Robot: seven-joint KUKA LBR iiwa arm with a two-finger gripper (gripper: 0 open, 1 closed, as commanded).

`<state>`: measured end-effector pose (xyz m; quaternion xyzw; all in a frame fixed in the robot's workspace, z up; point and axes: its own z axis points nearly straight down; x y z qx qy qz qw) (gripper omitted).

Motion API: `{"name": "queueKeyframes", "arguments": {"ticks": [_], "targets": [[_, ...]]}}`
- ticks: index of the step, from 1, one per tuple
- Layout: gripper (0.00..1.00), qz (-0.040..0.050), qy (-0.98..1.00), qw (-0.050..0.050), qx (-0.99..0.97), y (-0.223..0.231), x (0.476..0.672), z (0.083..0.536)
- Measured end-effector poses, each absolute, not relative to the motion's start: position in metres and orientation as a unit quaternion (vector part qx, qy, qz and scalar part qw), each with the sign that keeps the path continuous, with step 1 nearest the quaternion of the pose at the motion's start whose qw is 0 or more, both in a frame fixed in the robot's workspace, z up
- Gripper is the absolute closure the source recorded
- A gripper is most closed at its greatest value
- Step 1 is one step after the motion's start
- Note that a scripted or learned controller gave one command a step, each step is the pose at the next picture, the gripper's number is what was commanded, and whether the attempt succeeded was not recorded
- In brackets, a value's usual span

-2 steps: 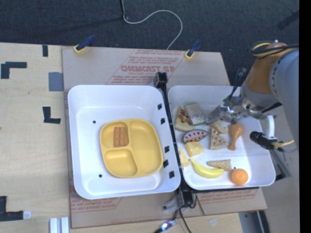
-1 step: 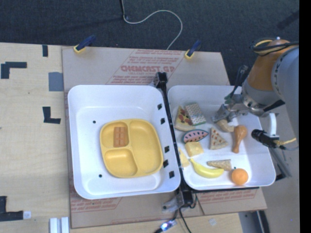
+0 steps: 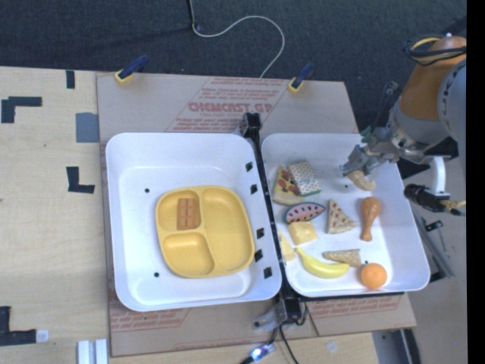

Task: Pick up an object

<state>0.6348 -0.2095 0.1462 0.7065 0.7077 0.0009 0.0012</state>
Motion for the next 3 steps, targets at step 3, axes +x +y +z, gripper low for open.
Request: {"name": "queueKeyframes", "arguments": {"ticks": [3], "targets": [[1.00,-0.0011,0.708,-0.002,0.706,-0.171,0.608,0.217]]}}
